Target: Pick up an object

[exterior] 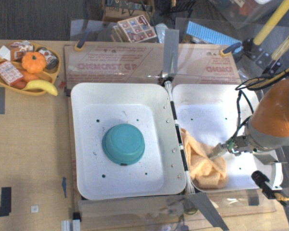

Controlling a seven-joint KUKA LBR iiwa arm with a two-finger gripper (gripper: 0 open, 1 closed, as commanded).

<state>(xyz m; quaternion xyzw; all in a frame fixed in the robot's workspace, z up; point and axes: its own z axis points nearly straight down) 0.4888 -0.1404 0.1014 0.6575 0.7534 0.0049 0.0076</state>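
A grey KUKA arm with an orange band (pixel 275 114) reached in over the right-hand shallow white plastic bin (pixel 207 105), its two-finger gripper (pixel 216 151) lowered onto a crumpled pale-orange cloth (pixel 204 163) bunched in the bin's near left corner, against the divider. The cloth lay directly beneath and just ahead of the tool, folds rising on either side of the metal tip. Whether the fingers stood apart or closed could not be told from this slanted view, and no fabric could be seen clearly between them.

Well to the tool's far side, across the divider, an upturned teal plastic bowl (pixel 124 144) sat near the middle of the left white bin (pixel 86 105).

The cloth looked light, soft and limp, likely to sag and drape when lifted rather than keep its shape; it seemed neither fragile nor slippery. A raised fold or ridge near the centre of the heap appeared the best place to pinch, since a flat layer pressed against the bin floor would probably slide out of a shallow grasp.
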